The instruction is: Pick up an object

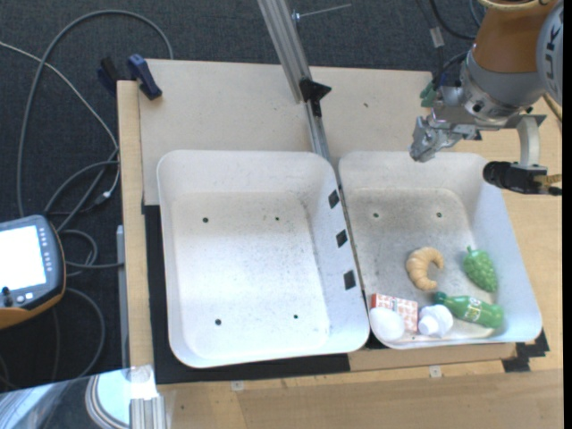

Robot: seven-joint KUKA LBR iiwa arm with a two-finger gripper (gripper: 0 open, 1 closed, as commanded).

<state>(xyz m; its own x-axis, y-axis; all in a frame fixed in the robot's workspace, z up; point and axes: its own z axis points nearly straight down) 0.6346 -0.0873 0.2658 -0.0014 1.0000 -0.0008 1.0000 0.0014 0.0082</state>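
Croissant (425, 267), grapes (480, 269) and bottle (471, 310) lie untouched near the right bin's (393, 206) front edge; the gripper (427, 147) hovers at its back edge, holding nothing.

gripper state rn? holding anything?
Gripper: cannot be told whether open or closed; it sits above the far rim of the right bin, nothing seen in it.

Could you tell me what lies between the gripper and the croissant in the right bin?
In the camera view, just bare speckled floor of the right bin lies between the gripper, above the bin's far edge, and the croissant. The other items lie nearer the front.
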